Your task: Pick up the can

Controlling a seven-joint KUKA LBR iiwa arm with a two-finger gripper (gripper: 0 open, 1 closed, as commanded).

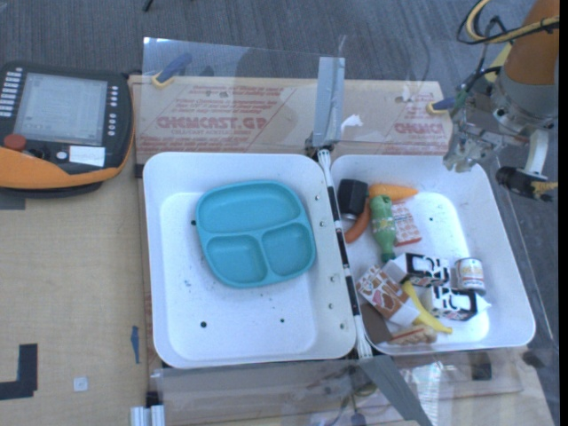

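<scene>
Right now I have the gripper [461,153] hanging over the far right corner of the right bin [510,264], just above its rim, with the grey arm and its orange band [540,47] coming in from the upper right. I cannot tell from this angle how the fingers stand, and nothing shows between them. The can [469,273] I'm after sits upright in the near right part of that same bin, well apart from the gripper, touching a black-and-white patterned item [439,284] on its left. Beside those I see a yellow banana [423,311] lying over a small printed carton [383,291]. Farther back in the bin lie a green bottle [382,224], a carrot [391,190] and a black block [352,197] near the divider. Over in the left bin [169,264] rests a teal divided plate [256,232]. On the bench at far left lies the teach pendant [60,124].
</scene>
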